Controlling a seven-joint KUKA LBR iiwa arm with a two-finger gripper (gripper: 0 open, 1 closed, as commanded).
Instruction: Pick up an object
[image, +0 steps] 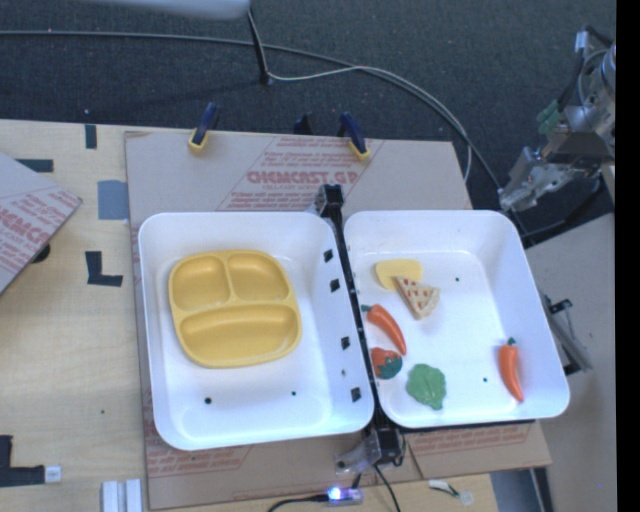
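Note:
The right bin (470, 235) holds several toy foods. A yellow cheese wedge (398, 271) lies beside a pizza slice (417, 296). Along the bin's left wall are an orange-red pepper (386, 327) and a red tomato with a green top (386, 362). A green leafy piece (427, 385) sits near the front, and a small carrot (511, 368) lies by the right wall. My gripper (524, 183) hangs at the upper right, outside the right bin's far right corner and well above the bench, with nothing seen in it.
In the left bin (160, 400) lies a yellow divided plate (235, 308). Black clips (343, 290) run along the seam between the bins. Two blue-and-yellow clamps (203, 127) hold the cardboard at the back. Cables (400, 85) cross the dark floor behind.

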